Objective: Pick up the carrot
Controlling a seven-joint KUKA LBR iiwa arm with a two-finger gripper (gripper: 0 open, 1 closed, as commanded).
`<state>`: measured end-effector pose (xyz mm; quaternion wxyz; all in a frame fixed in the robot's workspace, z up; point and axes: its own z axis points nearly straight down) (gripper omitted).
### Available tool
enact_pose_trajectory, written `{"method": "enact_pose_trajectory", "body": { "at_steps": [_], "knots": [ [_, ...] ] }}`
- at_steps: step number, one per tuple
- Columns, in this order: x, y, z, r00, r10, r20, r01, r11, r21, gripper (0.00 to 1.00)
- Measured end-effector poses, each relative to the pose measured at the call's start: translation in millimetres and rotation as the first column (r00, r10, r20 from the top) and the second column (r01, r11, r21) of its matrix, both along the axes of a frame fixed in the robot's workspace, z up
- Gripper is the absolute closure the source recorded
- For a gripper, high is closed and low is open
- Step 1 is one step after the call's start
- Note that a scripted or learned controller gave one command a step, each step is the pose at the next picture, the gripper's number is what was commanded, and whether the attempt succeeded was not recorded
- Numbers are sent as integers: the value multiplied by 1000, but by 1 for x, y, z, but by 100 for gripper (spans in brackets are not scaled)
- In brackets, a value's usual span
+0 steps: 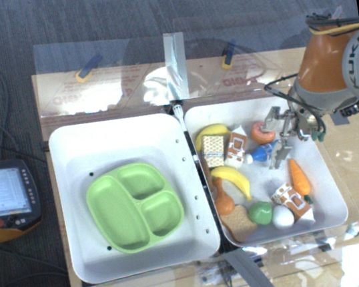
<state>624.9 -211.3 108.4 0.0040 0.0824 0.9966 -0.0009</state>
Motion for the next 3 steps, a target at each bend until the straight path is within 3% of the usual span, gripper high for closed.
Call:
{"method": "enact_pose_trajectory", "body": {
  "at_steps": [1, 2, 3],
  "knots": [
    [-38, 3, -13, 996, 83, 19, -83, 997, -8, 0],
    [-62, -12, -13, 998, 63, 20, -62, 998, -7, 0],
    [-93, -3, -12, 1000, 19, 23, -19, 1000, -8, 0]
  ]
}}
